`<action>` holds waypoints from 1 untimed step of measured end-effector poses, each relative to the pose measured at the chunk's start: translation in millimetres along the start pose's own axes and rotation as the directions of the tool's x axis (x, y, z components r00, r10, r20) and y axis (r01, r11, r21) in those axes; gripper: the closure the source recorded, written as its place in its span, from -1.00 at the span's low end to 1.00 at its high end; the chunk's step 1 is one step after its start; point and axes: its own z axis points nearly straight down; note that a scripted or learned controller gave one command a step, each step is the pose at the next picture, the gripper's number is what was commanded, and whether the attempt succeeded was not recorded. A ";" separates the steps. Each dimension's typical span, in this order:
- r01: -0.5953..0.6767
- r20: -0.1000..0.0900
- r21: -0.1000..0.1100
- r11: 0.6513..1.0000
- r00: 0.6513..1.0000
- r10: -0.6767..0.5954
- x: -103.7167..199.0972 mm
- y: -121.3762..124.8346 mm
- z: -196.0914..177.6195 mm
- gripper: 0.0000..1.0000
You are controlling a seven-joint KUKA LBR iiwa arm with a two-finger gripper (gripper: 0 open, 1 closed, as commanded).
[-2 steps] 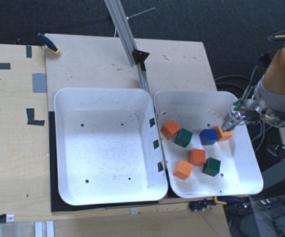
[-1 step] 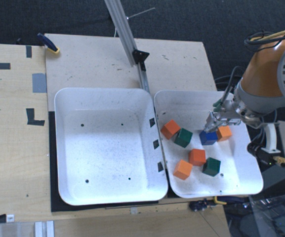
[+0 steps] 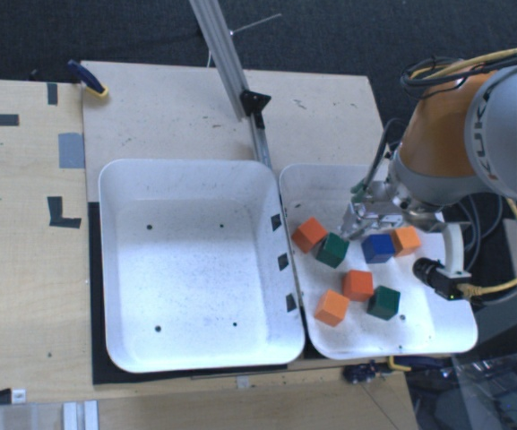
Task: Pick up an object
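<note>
- Over the right-hand shallow white plastic bin (image 3: 437,334) hung the grey arm (image 3: 473,141) with its orange band, reaching in from the right edge of the camera view.
- Its end effector (image 3: 358,224) sat low above that bin's upper middle; whether it was open or closed could not be told, and no cube was seen in its grip.
- Just left of the end effector lay an orange cube (image 3: 309,235), close to the bin's left wall.
- A dark green cube (image 3: 332,250) lay just below the end effector, touching or nearly touching that orange cube.
- A blue cube (image 3: 377,247) sat just right of the end effector, with a second orange cube (image 3: 405,240) close beside it on the far side.
- Lower in the bin, well below the end effector, were a red-orange cube (image 3: 358,284), another orange cube (image 3: 332,307) and a second dark green cube (image 3: 384,302), grouped near one another.
- The left-hand shallow white plastic bin (image 3: 115,240) stood beside the right bin, their walls meeting.
- Both bins rested on a pale wooden desk (image 3: 150,106).
- A slanted grey metal rail (image 3: 222,47) crossed the desk above the bins, ending in a black clamp (image 3: 254,103).
- A blue-and-yellow tool (image 3: 88,78) lay at the desk's upper left, well away from the right bin.
</note>
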 end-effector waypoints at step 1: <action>0.001 0.000 0.001 1.000 1.000 -0.001 59.3 -3.6 6.3 1.00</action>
